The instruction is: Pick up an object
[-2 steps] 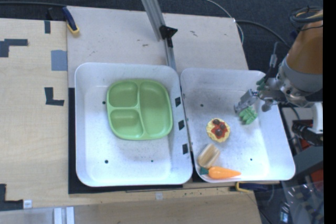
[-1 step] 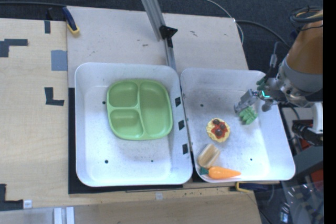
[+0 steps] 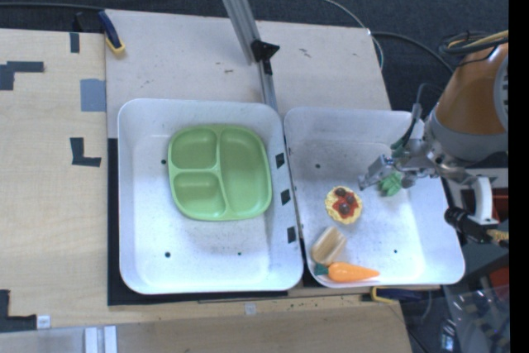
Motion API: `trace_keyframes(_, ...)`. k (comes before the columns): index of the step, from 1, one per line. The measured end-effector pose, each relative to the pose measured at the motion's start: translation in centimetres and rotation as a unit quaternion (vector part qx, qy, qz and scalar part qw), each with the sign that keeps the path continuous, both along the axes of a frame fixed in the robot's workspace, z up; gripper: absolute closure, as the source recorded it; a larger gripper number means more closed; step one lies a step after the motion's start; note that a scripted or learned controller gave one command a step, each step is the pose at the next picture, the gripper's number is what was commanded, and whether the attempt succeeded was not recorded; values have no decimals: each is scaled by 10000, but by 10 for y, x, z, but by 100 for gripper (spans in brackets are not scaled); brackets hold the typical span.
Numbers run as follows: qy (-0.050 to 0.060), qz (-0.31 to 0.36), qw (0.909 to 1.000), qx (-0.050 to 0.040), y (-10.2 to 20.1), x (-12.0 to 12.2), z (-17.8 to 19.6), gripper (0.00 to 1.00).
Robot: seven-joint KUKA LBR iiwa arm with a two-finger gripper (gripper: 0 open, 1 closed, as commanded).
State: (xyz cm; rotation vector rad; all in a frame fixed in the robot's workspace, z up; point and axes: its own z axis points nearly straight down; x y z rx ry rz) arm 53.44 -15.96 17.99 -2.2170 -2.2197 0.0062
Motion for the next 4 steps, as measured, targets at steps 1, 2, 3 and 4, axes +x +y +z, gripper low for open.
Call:
trace_keyframes(1,1,2,10000,1,1,3,-45,0)
trace_keyframes(2,-46,-4,10000,2,1,5,-89,0)
trace_keyframes(3,-101,11,9999,-6,2,9,-74,100)
trace_keyframes(4,-50,-1,10000,-9,-1,4,-13,100)
